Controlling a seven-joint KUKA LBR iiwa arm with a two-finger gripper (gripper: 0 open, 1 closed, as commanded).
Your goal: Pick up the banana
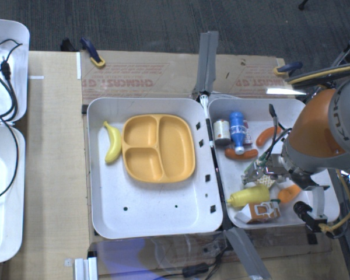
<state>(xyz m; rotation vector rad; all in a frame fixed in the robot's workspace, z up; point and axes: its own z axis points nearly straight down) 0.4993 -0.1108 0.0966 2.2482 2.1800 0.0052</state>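
1. The banana [111, 143] lies flat in the left bin [105, 214], close to that bin's left wall and just beside the left edge of the yellow divided plate [159, 147]. Whether it touches the plate is too close to call. Nothing is on it or gripping it.
2. The arm [318, 130] reaches in from the right and is over the right bin [254, 105], well apart from the banana, with the wall between the two bins in the way.
3. The gripper [262, 171] sits low among the clutter in the right bin: a blue bottle [238, 130], a small can [221, 131], a sausage [241, 153], a yellow squeeze bottle [248, 196] and a brown packet [264, 212] all lie near it.
4. I cannot tell how the fingers stand; they are lost against the objects under them, and nothing can be seen held between them.
5. Judged from this, the pick is not yet begun: no approach to the banana, no contact, no lift.
6. Left to do, by my reckoning: rise clear of the right bin, cross over to the left one, come down over the banana, close across its curved body, and lift it off the bin floor.
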